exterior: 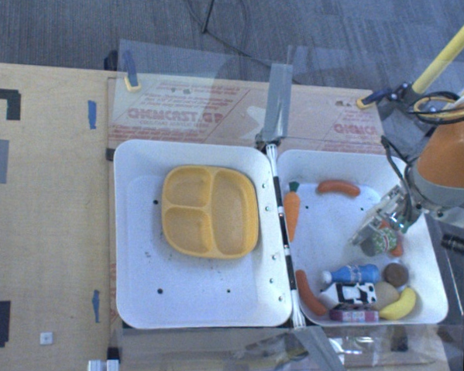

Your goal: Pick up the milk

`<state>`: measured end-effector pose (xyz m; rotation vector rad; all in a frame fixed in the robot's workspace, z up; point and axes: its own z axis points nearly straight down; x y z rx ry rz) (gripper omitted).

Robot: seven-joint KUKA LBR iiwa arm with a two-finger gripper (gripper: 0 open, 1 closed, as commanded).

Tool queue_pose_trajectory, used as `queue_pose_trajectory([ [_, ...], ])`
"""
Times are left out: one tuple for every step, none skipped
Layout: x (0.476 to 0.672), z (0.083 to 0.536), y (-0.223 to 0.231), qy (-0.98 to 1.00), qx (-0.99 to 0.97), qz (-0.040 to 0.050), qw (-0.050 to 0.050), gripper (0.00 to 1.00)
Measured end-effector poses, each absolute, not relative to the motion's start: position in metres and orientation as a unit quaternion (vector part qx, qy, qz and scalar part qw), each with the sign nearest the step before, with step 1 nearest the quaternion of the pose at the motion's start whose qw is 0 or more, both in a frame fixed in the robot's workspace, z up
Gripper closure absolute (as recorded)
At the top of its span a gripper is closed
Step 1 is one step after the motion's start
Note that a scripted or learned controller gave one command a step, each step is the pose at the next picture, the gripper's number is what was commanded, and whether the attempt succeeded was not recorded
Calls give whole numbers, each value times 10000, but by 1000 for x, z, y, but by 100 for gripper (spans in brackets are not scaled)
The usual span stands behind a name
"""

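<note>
So from the overhead camera, the milk is that little black-and-white cow-patterned toy carton (354, 293) lying on its side near the front of the right white bin (331, 225), wedged among a blue bottle (351, 273), a yellow banana (399, 304) and a pink tube (355, 314). The gripper (376, 227) hovers further back and right of it; can't tell how its claw stands from here. The carton looks light, stiff and a bit slick, so I'd pinch across its narrow flat sides, mid-body.
</note>
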<state>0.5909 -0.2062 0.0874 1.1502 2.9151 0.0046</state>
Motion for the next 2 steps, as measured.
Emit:
queue_pose_trajectory([
  [596,101,-201,9304,3665,71,84,100],
  [644,212,-101,9071,4209,12,32,100],
])
